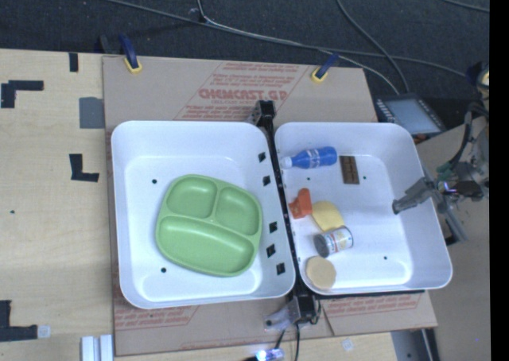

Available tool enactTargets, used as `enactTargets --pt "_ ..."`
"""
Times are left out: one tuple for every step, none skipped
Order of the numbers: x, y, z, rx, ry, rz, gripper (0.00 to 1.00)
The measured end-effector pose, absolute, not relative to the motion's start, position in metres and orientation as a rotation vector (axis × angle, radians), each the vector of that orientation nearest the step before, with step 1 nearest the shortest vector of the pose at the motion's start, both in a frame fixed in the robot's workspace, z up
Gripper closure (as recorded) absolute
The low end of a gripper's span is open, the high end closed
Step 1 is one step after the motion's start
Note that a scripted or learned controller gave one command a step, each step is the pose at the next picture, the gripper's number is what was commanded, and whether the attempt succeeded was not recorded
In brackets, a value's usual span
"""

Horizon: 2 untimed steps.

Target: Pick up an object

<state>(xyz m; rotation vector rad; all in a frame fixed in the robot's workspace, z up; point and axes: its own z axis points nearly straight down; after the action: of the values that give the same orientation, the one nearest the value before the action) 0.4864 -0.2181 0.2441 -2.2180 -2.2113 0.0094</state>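
The right bin [398, 145] holds a blue bottle [312, 158] lying on its side, a small brown block [348, 168], an orange piece [300, 204], a yellow piece [327, 215], a small can [334, 241] and a tan round disc [321, 273]. My gripper [406, 200] reaches in over that bin's right rim, low and slanted toward the left. It is well to the right of the yellow piece and the can and touches none of them. Nothing shows in its grasp.
A green divided plate [210, 224] lies in the left bin [127, 153]. Both bins rest on a brown cardboard sheet [238, 89]. Cables [238, 29] run across the dark floor behind. Arm hardware [469, 172] stands at the right edge.
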Motion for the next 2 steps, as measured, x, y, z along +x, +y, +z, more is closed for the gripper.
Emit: enactTargets --pt "0.489 -0.218 0.249 -2.22 -2.222 0.002 0.0" --pt "0.489 -0.213 0.186 -2.216 -2.218 0.005 0.0"
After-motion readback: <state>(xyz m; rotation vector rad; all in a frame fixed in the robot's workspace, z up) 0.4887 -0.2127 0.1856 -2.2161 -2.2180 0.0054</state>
